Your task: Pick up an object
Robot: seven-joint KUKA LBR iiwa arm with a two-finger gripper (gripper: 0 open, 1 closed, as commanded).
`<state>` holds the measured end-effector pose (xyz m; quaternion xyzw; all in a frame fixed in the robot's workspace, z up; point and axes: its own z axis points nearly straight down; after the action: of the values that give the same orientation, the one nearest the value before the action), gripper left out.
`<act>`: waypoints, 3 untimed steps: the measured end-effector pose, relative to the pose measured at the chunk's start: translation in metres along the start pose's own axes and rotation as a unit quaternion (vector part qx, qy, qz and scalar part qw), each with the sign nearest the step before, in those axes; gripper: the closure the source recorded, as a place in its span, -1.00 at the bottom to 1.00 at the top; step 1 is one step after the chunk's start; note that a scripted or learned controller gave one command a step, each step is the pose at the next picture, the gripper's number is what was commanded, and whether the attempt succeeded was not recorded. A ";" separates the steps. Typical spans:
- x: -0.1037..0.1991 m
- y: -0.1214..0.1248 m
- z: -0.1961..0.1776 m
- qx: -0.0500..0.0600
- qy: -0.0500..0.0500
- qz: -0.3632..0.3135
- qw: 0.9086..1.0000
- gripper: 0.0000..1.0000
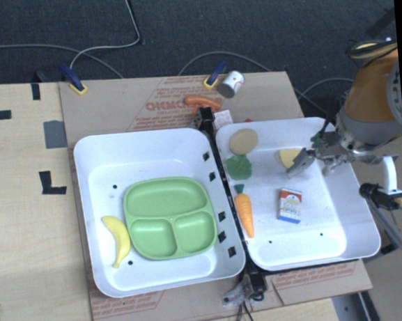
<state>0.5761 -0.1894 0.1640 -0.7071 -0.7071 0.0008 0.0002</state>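
Beside the gripper [306,160], a small yellow wedge [289,158]

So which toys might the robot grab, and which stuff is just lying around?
Might get grabbed, in the right bin near the claw:
yellow piece
tan round piece
green piece
carrot
small box

Just lying about for now:
green tray and banana in the left bin
blue clamps
cable
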 end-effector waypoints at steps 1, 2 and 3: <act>0.020 0.051 0.077 -0.003 -0.001 -0.001 1.000 -1.00; 0.033 -0.012 0.077 -0.003 -0.001 0.000 1.000 -1.00; 0.048 -0.034 0.077 -0.004 -0.002 0.000 1.000 -1.00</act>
<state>0.5416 -0.1418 0.0871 -0.7070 -0.7072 -0.0013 -0.0041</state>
